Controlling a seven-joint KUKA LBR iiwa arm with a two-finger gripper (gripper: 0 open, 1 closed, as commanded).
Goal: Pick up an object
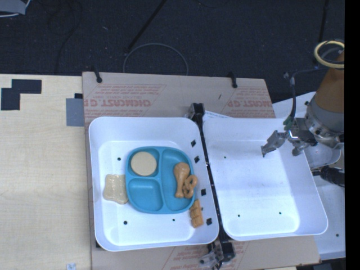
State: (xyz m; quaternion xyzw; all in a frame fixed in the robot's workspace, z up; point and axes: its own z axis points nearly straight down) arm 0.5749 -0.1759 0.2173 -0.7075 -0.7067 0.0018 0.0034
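A: Well, the arm (329, 97) is in from the right, and its hand (284, 141) hangs over the near-wall edge of the right bin (264, 229), well apart from the blue tray (147, 198) where everything worth grabbing sits.

B: Can you call the hand, wide or narrow?

A: Can't tell from up here. I see a grey finger (271, 142) pointing toward the tray and dark hardware behind it, but the spacing is too small and blurred to read. Nothing visible between them, so I'd judge it's carrying nothing.

B: So where are the candidates?

A: All in the left bin (107, 229), clustered on or against that blue tray. A round tan disc (143, 163) lies in the tray's upper-left compartment. A brown knobbly piece (183, 179) lies in the right compartment, running along the tray's length. A pale beige chunk (116, 188) lies in the bin touching the tray's left rim, and a small orange-brown piece (196, 214) lies just beside its lower-right corner.

B: Why the tray at all?

A: My guess: it keeps items lifted and separated, so a two-finger pinch gets a cleaner approach. The pieces outside it lie flat by the rim, likely trickier.

B: And progress?

A: I'd say the pick is not yet made. The hand needs to cross the black divider (203, 167) toward the tray before any descent.
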